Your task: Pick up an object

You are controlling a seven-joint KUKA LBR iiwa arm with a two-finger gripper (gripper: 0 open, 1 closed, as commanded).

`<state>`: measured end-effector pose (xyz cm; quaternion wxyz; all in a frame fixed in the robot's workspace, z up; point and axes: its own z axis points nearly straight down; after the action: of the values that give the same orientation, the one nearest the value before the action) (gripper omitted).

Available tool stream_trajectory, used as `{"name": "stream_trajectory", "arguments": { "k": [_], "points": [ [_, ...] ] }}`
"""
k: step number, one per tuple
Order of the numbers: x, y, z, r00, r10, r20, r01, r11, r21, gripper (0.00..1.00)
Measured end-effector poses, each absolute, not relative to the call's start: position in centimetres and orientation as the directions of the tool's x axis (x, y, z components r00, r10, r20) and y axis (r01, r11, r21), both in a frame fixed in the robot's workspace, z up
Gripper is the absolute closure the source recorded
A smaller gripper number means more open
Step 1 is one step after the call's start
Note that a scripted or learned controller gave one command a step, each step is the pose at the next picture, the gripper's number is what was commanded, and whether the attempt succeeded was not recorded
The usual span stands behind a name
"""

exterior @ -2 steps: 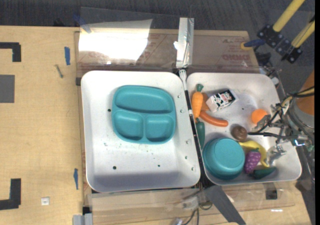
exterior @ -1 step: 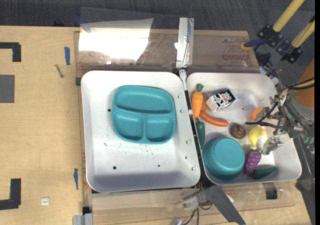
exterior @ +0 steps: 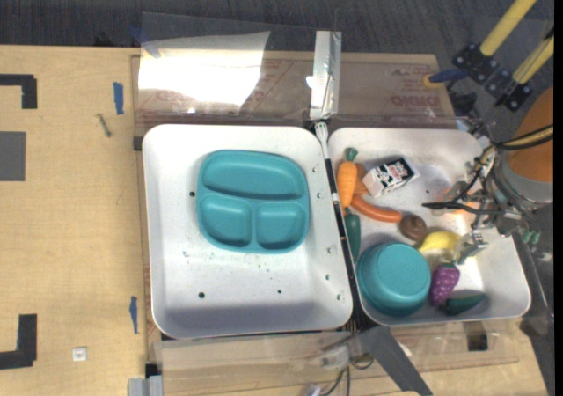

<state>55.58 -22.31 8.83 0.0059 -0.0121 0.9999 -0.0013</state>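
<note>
The pale wooden bench (exterior: 62, 236) is carrying two shallow white plastic bins side by side. The left bin (exterior: 167, 297) is holding a teal three-compartment plastic tray (exterior: 253, 201). The right bin (exterior: 506, 293) is holding a round teal bowl (exterior: 393, 277), a long orange toy pepper (exterior: 383, 209), an orange toy carrot (exterior: 349, 179), a dark green vegetable (exterior: 353, 231), a yellow toy lemon (exterior: 439, 243), a small black-and-white carton (exterior: 390, 175), purple toy grapes (exterior: 445, 280) and a brown lump (exterior: 413, 227). The grey arm's claw (exterior: 471, 218) is hanging over this bin's right side, near the lemon; whether it is spread or pinching anything I cannot tell.
</note>
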Motion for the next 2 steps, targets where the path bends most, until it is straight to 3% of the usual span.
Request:
{"name": "stream_trajectory", "arguments": {
  "k": [1,2],
  "points": [
    [56.1,-22.2,10.3,-0.999,-0.027,-0.027,-0.026,1.0,-0.008,1.0],
    [59.5,-13.2,21.6,-0.994,-0.11,-0.019,-0.11,0.994,-0.002,1.0]
  ]
}}
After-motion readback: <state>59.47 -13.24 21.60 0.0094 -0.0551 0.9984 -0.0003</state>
